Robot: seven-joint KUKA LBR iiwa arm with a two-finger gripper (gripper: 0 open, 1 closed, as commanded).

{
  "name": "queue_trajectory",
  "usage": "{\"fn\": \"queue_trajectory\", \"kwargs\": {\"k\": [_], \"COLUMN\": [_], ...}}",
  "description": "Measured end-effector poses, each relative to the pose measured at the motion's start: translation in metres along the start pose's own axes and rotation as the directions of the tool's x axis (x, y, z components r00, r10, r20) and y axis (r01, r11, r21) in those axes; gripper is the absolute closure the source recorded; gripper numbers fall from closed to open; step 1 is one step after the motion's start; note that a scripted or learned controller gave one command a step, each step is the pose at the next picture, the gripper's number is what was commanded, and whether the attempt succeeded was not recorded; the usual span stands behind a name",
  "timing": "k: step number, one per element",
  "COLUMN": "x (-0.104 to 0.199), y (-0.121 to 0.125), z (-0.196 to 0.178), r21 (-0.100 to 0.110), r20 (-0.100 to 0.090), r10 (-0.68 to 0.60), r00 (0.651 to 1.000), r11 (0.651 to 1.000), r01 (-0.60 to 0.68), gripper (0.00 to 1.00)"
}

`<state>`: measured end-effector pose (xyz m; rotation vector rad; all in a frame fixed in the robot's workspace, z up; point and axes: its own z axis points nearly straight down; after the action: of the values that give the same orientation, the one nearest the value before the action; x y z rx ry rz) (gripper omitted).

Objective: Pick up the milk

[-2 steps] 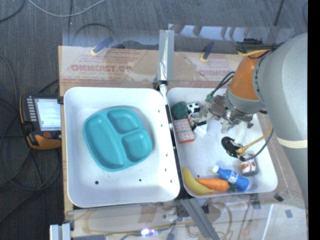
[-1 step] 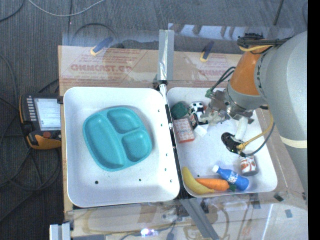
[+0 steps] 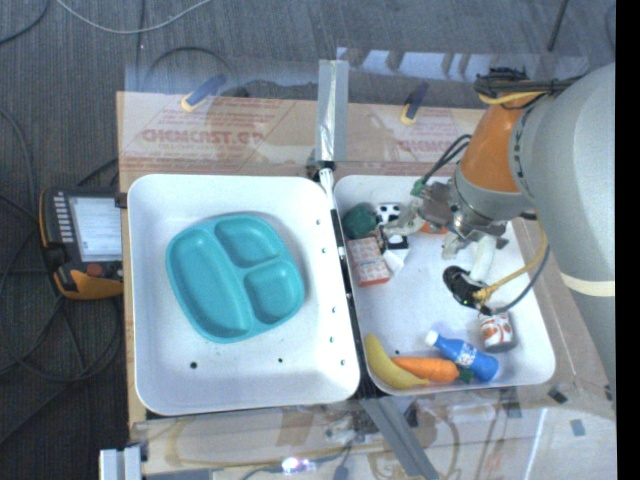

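Grey pincer (image 3: 412,220) hangs over the right bin (image 3: 530,363) near the milk (image 3: 388,213) — its spread I cannot tell.

Claw (image 3: 412,218): we see it low in the right bin (image 3: 535,353), at its far side; its fingers are too small for us to read.
Milk (image 3: 388,212): we make out a small black-and-white spotted carton just left of the claw, touching or nearly so.
Red box (image 3: 367,259): left of the claw and nearer us.
Banana (image 3: 385,363), carrot (image 3: 428,368), blue bottle (image 3: 465,356): well below the claw, at the bin's near edge.
Teal plate (image 3: 235,276): far left of the claw, in the left bin (image 3: 160,368).
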<state>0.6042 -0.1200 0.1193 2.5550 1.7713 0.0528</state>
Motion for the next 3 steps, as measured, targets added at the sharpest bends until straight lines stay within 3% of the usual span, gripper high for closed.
{"fn": "queue_trajectory", "kwargs": {"k": [1,2,3], "x": [0.021,0.027,0.015], "y": [0.042,0.032,0.035], "z": [0.01,0.013,0.013], "r21": [0.01,-0.005,-0.001], "r20": [0.004,0.008,-0.002], "r10": [0.081,0.078,0.046], "r00": [0.997,0.997,0.999], "r11": [0.997,0.997,0.999], "r01": [-0.081,-0.078,-0.046], "gripper": [0.0,0.0,0.0]}}
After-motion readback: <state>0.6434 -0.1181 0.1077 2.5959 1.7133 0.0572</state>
